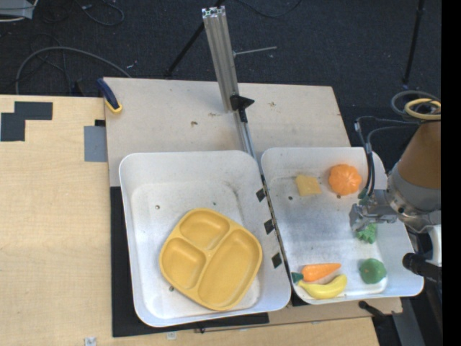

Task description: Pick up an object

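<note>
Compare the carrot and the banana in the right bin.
The carrot is orange with a green tip at its left end; the banana is plain yellow. The carrot looks straight and tapered; the banana curves. The carrot lies just behind the banana, which sits nearest the right bin's front wall. Both are small toy foods lying flat, side by side.

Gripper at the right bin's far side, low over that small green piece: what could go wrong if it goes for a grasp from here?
1. The gripper sits close to the right bin's right wall, so the descent may clip the rim.
2. The small green piece is partly hidden beneath it and looks irregular; it may slip out or get nudged aside.
3. The orange lies just up-left; a sideways correction could bump it and set it rolling.
</note>
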Tool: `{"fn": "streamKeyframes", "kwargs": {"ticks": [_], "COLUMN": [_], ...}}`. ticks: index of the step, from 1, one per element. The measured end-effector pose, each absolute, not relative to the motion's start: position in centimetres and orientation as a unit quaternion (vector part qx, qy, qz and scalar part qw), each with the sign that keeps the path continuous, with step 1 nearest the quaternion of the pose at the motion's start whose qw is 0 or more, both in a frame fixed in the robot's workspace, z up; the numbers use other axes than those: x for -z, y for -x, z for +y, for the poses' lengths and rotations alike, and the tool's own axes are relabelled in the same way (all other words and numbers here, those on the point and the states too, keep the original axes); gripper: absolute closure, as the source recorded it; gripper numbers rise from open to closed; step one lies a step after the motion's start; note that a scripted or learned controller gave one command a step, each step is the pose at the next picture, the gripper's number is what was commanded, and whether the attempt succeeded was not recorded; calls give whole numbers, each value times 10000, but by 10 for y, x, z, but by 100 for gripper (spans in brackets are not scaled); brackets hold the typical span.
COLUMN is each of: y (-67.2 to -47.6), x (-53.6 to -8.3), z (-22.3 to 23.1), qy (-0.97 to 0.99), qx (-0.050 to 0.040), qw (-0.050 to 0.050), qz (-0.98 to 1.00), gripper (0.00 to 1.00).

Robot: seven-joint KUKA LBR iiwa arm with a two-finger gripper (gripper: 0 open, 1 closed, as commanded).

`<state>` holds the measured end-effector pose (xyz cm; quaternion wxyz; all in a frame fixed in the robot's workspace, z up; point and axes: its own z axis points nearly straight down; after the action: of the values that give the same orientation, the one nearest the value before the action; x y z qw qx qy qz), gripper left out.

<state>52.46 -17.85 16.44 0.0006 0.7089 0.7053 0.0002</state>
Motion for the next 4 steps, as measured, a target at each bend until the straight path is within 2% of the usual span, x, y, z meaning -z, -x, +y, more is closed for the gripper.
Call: {"fn": "streamKeyframes", "kwargs": {"ticks": [1,4], "y": [-525,-553], "x": [-214,-242], "z": [-179,-26], "qy": [-7069,-7051], "qx": [-6,1], "qw": [11,-13], "qz": [7074,7091], "gripper": [100,100]}}
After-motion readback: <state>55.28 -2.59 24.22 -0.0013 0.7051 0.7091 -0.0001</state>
